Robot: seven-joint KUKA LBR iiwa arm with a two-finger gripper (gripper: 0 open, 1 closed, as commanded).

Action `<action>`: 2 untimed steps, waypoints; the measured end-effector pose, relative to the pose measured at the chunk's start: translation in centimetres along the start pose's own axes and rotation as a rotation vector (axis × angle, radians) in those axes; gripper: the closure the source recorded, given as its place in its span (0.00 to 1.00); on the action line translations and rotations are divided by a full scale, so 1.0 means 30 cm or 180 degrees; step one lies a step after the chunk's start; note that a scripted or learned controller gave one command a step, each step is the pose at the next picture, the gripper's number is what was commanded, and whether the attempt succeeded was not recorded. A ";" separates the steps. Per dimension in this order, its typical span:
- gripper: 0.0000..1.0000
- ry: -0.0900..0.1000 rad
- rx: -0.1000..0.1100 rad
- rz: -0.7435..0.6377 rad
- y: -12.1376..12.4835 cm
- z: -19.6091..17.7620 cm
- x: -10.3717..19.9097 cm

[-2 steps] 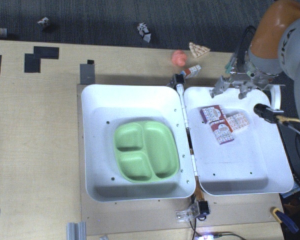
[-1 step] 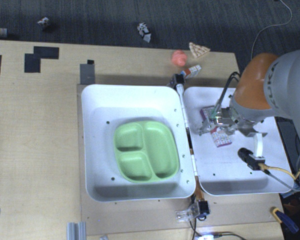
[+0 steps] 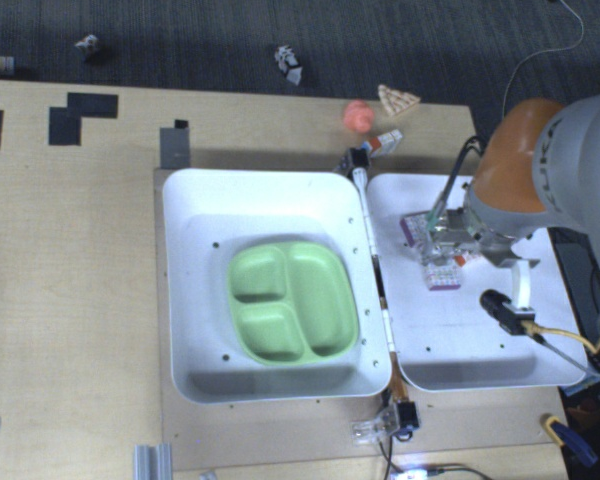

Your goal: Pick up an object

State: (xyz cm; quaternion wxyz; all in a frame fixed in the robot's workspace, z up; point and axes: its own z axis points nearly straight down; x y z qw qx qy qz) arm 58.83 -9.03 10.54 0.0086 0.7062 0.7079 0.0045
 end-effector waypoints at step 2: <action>0.00 0.0017 0.0045 -0.0010 0.173 -0.423 0.003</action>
